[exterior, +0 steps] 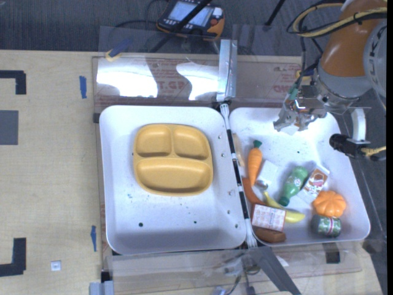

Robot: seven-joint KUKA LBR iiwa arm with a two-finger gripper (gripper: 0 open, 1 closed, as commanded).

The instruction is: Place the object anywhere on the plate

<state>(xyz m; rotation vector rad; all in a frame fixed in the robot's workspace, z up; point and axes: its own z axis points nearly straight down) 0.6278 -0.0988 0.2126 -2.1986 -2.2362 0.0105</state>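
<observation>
Gripper [295,117], shiny metal w/ two short fingers, hangs over the back of the right-hand shallow white plastic bin [350,183], nr its far wall. Fingers look a little apart, nothing between them, but too small and glary to say how far open, so can't tell.

Yellow-tan plastic plate [174,158], rounded rectangle w/ three moulded compartments, matte, sits mid left-hand white bin [116,220], nothing on it.

Toys all in the right bin, toward its front-left half: smooth orange plastic carrot w/ green top [254,163], lying lengthwise just beside the divider; glossy green bottle [293,185], tilted; curved yellow banana [284,209], touching the bottle's base; flat pink-and-white printed carton [269,217], partly over the banana; brown sausage-shaped piece [270,235], under the carton's front edge; small red-and-white box [315,182]; ribbed orange pumpkin [330,204], touching that box; green can w/ red label [325,225], just in front of the pumpkin.
</observation>
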